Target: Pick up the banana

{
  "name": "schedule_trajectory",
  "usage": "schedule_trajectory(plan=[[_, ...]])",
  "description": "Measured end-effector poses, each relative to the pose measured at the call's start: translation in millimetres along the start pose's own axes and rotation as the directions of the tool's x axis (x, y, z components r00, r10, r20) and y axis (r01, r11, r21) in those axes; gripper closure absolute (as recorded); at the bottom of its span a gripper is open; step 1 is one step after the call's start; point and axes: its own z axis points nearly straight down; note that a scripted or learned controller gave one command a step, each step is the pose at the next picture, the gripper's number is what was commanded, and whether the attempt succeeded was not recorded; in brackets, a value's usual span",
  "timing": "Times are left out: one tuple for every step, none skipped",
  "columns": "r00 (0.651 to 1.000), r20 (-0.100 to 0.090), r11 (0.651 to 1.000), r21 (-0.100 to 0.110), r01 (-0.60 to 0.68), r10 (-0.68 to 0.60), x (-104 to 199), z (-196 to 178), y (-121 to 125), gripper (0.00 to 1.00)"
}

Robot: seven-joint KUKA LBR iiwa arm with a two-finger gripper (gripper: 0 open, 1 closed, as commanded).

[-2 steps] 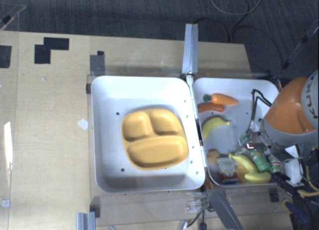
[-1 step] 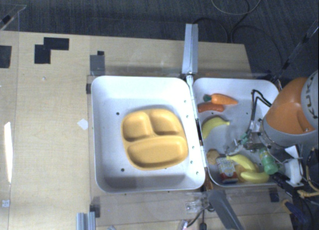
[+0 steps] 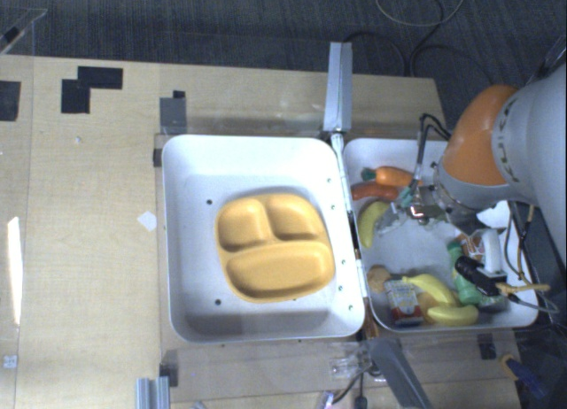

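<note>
In the right bin (image 3: 390, 252), a yellow-green banana (image 3: 372, 221) lies along the left wall. A brighter yellow banana (image 3: 431, 287) lies near the front wall, with another yellow curved piece (image 3: 452, 314) just in front of it. My gripper (image 3: 416, 210) hangs low over the middle of the right bin, just right of the yellow-green banana and behind the yellow one. Nothing can be seen held in it. The grey arm with its orange band (image 3: 478, 146) reaches in from the right and hides the bin's right side.
An orange carrot (image 3: 390, 175) and a reddish piece (image 3: 366, 191) lie at the back of the right bin. A small labelled packet (image 3: 403, 301) and a green item (image 3: 465, 292) crowd the front. The left bin (image 3: 186, 221) holds a yellow compartment tray (image 3: 275, 243).
</note>
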Motion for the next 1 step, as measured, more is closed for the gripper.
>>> schedule_trajectory(plan=[[1.000,0.001,1.000,-0.001,0.030,-0.030,46.1,-82.1,-6.7,0.00]])
